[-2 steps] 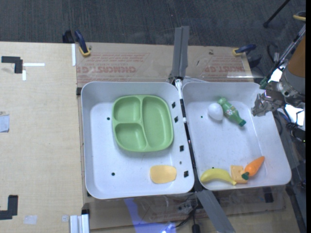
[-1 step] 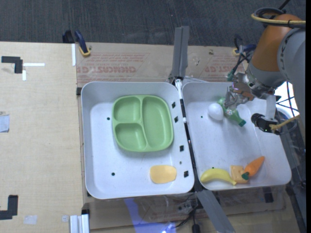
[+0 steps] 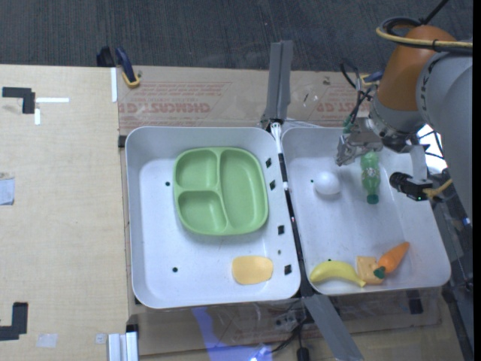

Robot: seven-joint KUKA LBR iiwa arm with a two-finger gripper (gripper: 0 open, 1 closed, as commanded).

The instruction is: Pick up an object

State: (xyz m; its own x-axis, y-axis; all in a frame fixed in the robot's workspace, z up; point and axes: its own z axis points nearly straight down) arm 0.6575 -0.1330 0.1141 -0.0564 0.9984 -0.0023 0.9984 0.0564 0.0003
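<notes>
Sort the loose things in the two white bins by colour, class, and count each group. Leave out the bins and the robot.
Green: 2, the divided plate and the small bottle
Yellow: 2, the banana and the flat oval piece
White: 1, the ball
Orange: 1, the carrot
Tan: 1, the small block beside the carrot
Total: 7

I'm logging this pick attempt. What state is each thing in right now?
Gripper: low in the right bin, by the bottle.
Bottle: lying in the right bin.
White ball: resting, untouched.
Banana: lying flat.
Carrot: lying flat.
Green plate: upright, in the left bin.
Yellow piece: lying flat.
</notes>
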